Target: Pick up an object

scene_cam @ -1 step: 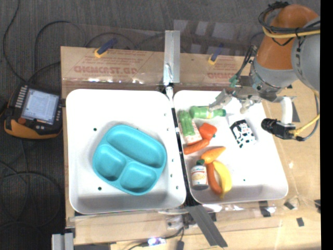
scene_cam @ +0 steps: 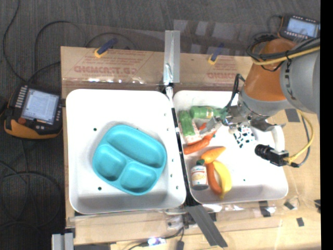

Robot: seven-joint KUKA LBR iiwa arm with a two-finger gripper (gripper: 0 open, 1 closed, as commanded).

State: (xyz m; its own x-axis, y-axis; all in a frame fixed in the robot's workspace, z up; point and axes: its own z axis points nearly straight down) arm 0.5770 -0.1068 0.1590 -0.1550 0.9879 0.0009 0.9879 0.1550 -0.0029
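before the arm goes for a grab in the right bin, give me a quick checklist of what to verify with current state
1. Gripper is over the right bin, near the green bottle: ok.
2. An object sits between the fingers: cannot tell, the wrist hides them.
3. Targets are present in the right bin: ok, with a carrot, a banana and a small jar.
4. Targets stand apart for a clean grab: not ok, they crowd together along the bin's left side.
5. Left bin holds the blue divided tray, away from the arm: ok.
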